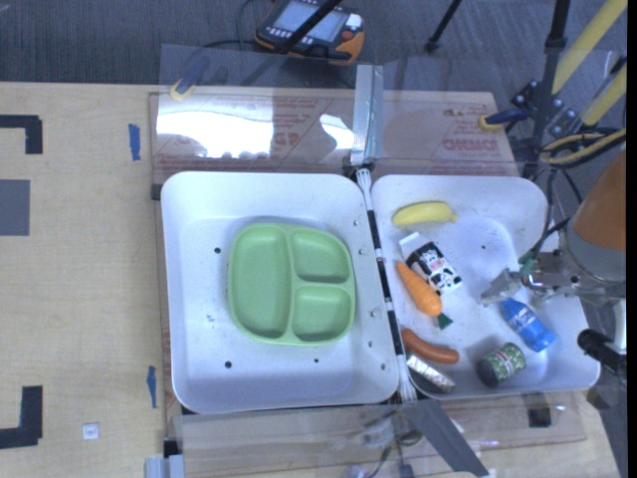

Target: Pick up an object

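Hovering at the right white bin's point(518, 199) edge, the metal claw point(510, 285) sat just above a blue plastic bottle point(526, 325). Whether it was wide or narrow could not be told.

Two white bins are seen: the left bin point(189, 297) and the right bin point(518, 202). A pale green divided plate point(292, 283) is shown at the frame's centre. In the right half, a yellow banana point(423, 213), an orange carrot point(419, 288) with a green tip, a black-and-white patterned carton point(433, 265), a reddish-brown sausage point(430, 348), a blue bottle point(527, 326) and a green-labelled can point(500, 362) are seen. The bench point(80, 297) is pale wood, marked with black and blue tape.
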Robot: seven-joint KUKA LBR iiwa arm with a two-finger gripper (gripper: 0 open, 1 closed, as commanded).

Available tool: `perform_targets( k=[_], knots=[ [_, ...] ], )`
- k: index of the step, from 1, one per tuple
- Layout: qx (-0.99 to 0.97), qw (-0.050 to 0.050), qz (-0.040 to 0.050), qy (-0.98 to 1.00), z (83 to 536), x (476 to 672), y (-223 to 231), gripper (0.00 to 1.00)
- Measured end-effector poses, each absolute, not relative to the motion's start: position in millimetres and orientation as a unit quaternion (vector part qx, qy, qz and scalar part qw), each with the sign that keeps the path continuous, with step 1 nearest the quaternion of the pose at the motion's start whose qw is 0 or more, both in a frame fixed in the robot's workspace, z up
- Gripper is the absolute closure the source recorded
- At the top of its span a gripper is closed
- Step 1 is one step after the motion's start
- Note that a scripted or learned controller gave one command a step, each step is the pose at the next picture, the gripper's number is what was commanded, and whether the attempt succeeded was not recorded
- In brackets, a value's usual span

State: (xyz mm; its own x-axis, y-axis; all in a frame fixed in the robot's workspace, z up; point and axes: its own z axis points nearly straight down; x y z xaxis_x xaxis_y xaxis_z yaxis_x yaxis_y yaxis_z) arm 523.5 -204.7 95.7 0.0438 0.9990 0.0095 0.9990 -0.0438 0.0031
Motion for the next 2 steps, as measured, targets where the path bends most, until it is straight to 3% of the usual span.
perform_targets(
  k=[1, 2],
  knots=[
    [-0.730, 0.001, -0.0042, -0.684, 88.3, 530.9, -199.8, 0.00],
    [-0.730, -0.002, -0.0034, -0.683, 97.8, 531.3, -202.2, 1.00]
  ],
)
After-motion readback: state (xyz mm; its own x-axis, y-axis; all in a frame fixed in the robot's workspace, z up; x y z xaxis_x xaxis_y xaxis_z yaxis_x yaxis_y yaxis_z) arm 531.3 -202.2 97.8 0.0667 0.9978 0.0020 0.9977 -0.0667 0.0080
